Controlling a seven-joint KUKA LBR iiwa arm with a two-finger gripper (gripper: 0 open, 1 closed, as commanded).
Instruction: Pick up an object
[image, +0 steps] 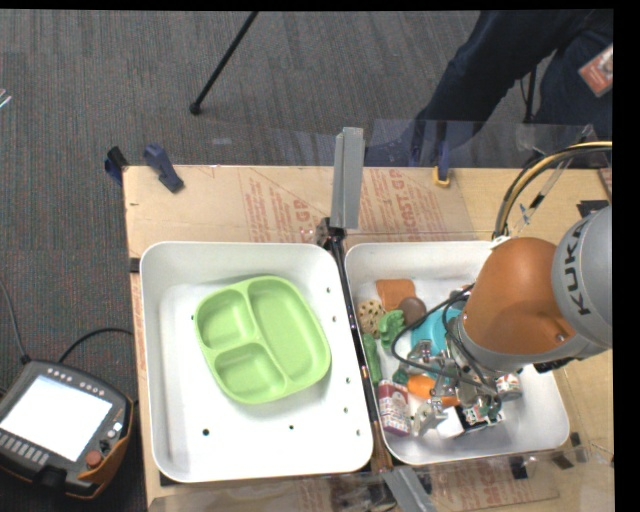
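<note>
While hanging low over the right bin (556, 425), hid most of that bin's right half behind the orange band (515, 300) of the arm (600, 275). Put the gripper (455, 405) at the lower middle of the frame's right half, down among a heap of small things and loops of black cable. Could not tell whether the claw was clenched or released (too much clutter and wiring around it), nor whether it grasped anything.

Nearest on its left, lay a small bottle (393, 405) with a purplish label, just beside the bin's left wall. Ran with its long axis roughly up and down the frame, tilted slightly; could not tell which end carried the cap. Touched, or nearly touched, a small orange piece (422, 383) at its upper right, between bottle and gripper. Showed a white item (450, 422) right under the gripper, too blurred to name.

Farther up the frame in the same bin: an orange block (395, 291) near the top, a spotted round cookie-like thing (370, 312) at its lower left, a brown ball (412, 308), a green lump (388, 324) and a teal piece (434, 328) partly under the arm. Crowded closely together, all of it.

Held one light green divided plate (262, 338) in the left bin (160, 400), well apart from the gripper. Stood a grey post (347, 190) above the gap between the bins, and a teach pendant (55, 425) at lower left.
</note>
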